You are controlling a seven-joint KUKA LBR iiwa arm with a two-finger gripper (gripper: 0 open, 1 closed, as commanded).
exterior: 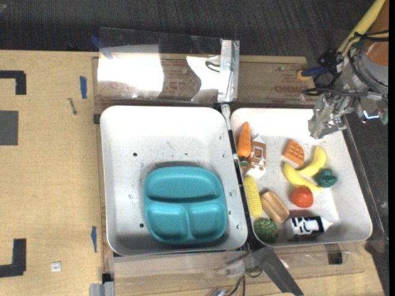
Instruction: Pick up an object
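Risk: crowding | gripper (325, 127) poised over right bin (361, 211), finger state could not be told | banana (307, 171) touched by neighbours; slipped or double grasp judged likely.

Grey metal arm (370, 73) with an orange band (378, 51) above the wrist. Pale yellow hose (370, 14) and dark cables, one with a blue-and-yellow fitting (311, 73), bundled alongside. Silvery, angular gripper (326, 123) of bare metal, glinting, with small brackets and fasteners too blurred to tell apart.
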